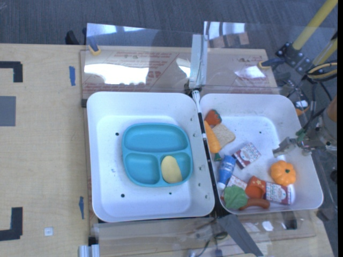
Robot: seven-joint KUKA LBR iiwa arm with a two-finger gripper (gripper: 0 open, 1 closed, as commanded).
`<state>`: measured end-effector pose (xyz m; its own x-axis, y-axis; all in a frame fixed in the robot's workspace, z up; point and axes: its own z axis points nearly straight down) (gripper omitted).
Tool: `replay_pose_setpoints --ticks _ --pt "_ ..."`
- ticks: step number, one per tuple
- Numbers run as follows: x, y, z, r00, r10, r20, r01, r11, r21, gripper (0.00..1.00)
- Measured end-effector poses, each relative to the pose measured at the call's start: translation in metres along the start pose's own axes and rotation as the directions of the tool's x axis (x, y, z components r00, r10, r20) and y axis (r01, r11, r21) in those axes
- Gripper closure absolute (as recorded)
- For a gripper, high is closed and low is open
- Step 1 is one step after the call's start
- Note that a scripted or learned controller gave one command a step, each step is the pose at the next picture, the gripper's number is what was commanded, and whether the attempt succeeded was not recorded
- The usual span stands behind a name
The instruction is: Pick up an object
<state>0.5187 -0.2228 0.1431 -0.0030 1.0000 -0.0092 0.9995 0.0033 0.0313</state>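
The right white bin holds several toy foods: an orange pumpkin, a slice of bread, an orange carrot-like piece, a blue bottle, a small red-and-white packet, a green leafy piece and a red-and-white bottle. My gripper reaches in over the bin's right rim. It hangs just above and a little left of the pumpkin, and I see nothing held in it.
The left white bin bears a blue divided tray with a yellow oval object in its lower right compartment. A metal divider and clear panels stand behind the bins. Cables and a yellow pole crowd the right side.
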Motion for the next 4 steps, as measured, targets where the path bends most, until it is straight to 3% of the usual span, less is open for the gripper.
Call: replay_pose_setpoints --ticks 1,2,3,4 --pt "0.02 -0.037 -0.049 0.932 0.363 0.003 -0.363 0.932 0.029 0.0" --pt "0.021 -0.037 0.046 0.971 0.238 -0.015 -0.237 0.971 0.035 0.0" --pt "0.021 -0.037 0.037 0.971 0.239 -0.014 -0.238 0.971 0.034 1.0" --pt "0.065 0.034 -0.048 0.906 0.424 0.003 -0.424 0.905 0.029 1.0"
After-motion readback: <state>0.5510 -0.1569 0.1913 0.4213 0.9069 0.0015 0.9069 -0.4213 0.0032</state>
